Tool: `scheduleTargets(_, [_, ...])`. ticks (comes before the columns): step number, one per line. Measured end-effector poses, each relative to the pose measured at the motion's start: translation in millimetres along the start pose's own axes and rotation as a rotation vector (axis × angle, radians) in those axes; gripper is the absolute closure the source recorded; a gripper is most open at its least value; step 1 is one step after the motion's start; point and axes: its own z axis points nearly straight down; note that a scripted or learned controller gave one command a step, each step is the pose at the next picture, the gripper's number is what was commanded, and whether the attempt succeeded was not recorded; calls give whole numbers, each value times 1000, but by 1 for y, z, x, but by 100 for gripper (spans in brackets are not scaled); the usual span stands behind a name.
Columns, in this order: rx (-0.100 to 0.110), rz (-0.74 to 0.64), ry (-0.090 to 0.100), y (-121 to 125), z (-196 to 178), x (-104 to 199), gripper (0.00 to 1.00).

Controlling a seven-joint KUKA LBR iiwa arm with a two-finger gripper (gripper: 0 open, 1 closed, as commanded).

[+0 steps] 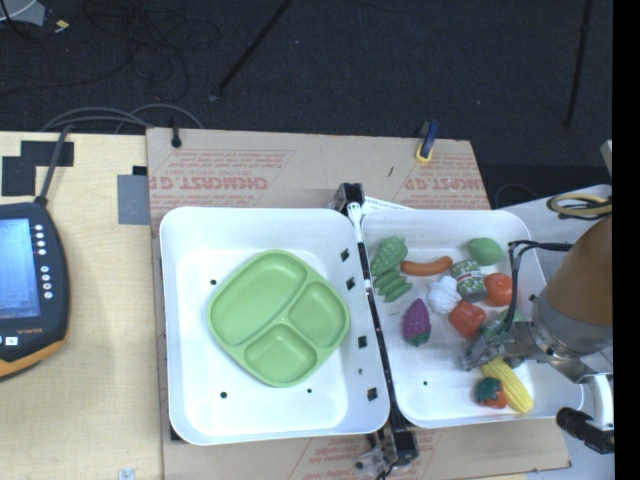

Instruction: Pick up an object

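Toy foods (432,290) lie clustered in the right bin (420,398): a purple grape bunch (416,321), red tomato (497,288), yellow corn (510,385).

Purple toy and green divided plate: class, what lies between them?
In the camera view, between the purple toy and green divided plate lie bare bin floor and the bins' adjoining walls.

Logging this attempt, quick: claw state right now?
Claw: cannot be told. It is low in the right bin, beside the toy corn.

2 white bins (190,268), 1 green plate (278,316), about 9 toy foods (416,321).
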Motion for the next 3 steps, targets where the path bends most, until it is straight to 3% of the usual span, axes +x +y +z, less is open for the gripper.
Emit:
scheduleTargets(1, [-6,-13,3,37,-75,53,100])
scheduleTargets(2, [3,-12,4,25,-80,104,100])
scheduleTargets(3, [0,-12,1,25,-112,160,100])
